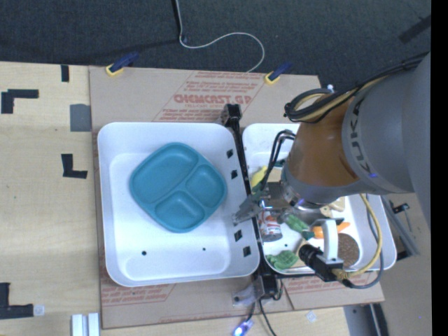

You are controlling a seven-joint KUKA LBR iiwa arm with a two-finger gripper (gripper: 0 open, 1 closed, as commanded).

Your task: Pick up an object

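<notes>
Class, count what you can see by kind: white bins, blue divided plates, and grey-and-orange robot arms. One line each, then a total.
Shallow white plastic bins: 2 (left, right)
Blue divided plastic plate: 1
Grey-and-orange robot arm: 1
Total: 4

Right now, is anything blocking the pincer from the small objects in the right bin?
Nothing visible does. The pincer hangs low over the right bin, directly above the small objects at its left side, beside the divider.

a robotics lab: cardboard-covered bench [210,96], white bins [112,187], loose cable [210,44].
</notes>
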